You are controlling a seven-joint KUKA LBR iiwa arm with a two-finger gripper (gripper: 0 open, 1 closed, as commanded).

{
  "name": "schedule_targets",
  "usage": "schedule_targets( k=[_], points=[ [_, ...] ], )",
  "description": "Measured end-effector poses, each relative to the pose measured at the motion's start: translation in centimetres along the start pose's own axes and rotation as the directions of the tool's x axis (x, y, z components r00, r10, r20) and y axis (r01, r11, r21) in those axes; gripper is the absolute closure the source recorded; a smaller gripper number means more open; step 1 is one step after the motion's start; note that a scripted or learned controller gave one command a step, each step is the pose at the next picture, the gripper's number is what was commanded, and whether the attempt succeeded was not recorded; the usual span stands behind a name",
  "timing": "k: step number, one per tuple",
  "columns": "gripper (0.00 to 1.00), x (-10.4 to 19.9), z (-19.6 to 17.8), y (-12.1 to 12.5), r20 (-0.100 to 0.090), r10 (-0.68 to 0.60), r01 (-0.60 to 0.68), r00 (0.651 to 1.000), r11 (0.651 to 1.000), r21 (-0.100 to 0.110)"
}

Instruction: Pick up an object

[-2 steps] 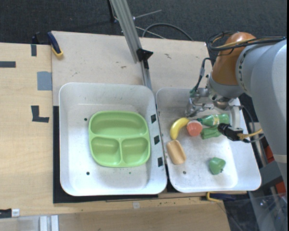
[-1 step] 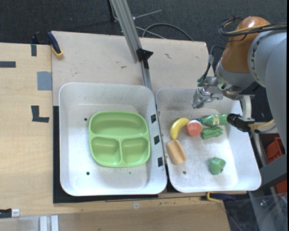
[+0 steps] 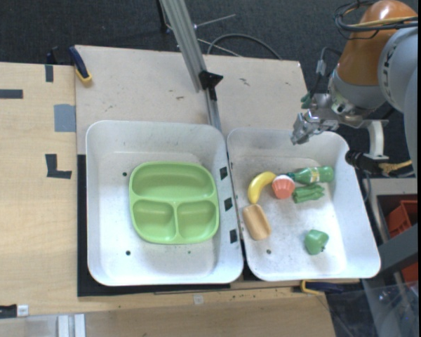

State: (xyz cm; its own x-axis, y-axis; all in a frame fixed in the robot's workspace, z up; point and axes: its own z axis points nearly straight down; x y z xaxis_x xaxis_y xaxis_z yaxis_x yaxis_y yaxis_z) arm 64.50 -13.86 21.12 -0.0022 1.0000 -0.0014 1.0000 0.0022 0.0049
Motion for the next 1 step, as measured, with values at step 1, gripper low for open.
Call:
schedule_targets(
  k=[1],
  points=[
    [1.00,0.06,-2.59,0.08,-0.001,0.000,0.000,1.000,1.000,0.003]
  ],
)
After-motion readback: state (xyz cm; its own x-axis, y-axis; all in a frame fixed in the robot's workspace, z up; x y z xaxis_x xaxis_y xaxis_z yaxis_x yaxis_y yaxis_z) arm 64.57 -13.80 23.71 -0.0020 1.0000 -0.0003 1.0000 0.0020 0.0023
